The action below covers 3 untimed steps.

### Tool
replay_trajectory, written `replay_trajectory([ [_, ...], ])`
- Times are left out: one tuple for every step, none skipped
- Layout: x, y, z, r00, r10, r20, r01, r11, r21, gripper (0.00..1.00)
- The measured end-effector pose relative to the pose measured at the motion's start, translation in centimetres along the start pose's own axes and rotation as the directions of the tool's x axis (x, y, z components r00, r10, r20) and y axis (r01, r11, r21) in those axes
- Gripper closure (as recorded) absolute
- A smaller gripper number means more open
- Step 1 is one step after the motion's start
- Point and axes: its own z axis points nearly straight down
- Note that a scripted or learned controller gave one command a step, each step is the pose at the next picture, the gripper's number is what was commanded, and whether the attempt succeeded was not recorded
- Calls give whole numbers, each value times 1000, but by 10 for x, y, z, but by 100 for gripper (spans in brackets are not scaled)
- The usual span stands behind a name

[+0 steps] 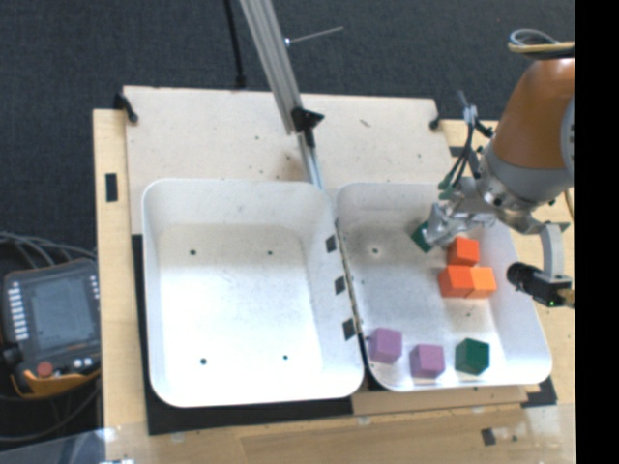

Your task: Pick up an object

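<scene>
Your arm [530, 133] reaches into the right bin [387, 269], its gripper [437, 228] low over the floor beside a dark green block [423, 238]; you cannot tell how the pincer stands. Just right sit two orange blocks, one [464, 251] above the larger [467, 281]. Along the near wall line up two purple cubes [386, 344] [427, 360] and a green cube [472, 356].

Nothing readable anywhere honestly, the handheld control pendant [53, 319] off the bench's left edge has a screen but it's way too blurry.
</scene>
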Motion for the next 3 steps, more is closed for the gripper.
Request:
replay_trajectory([
  [53, 20, -7, 1000, -5, -3, 5, 1000, 4, 100],
  [103, 45, -10, 1000, -4, -3, 4, 1000, 5, 100],
  [144, 62, -8, 1000, -2, -1, 2, 1000, 5, 100],
])
